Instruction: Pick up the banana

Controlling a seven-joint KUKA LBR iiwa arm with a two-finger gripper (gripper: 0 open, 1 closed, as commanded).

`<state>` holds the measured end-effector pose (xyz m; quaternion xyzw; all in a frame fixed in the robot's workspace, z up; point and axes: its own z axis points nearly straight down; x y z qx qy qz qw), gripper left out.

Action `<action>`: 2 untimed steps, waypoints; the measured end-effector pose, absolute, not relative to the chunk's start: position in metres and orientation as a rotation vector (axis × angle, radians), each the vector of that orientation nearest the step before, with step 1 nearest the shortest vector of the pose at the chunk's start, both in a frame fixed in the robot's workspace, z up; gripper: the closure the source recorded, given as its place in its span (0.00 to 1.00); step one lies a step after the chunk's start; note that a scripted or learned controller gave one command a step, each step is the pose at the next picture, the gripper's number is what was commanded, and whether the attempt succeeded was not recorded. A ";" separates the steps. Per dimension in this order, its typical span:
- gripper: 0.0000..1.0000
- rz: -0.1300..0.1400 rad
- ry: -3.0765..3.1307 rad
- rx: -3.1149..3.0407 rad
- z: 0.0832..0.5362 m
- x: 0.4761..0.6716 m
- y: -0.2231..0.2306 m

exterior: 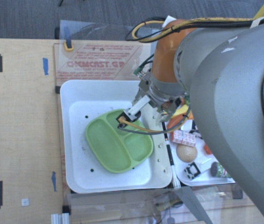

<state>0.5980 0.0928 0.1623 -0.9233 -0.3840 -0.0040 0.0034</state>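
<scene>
Claw (171, 107) low at shallow white right bin's (205, 182) left edge, likely over the yellow banana (184, 109); grip I cannot tell

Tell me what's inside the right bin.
A red-and-white box, a tan egg and a small black-and-white piece show. The arm covers the rest of that bin.
</scene>
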 end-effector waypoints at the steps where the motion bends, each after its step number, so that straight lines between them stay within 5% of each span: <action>1: 0.00 -0.019 -1.217 -2.885 0.115 0.596 0.109; 2: 0.00 -0.036 -1.625 -2.694 0.094 0.558 0.122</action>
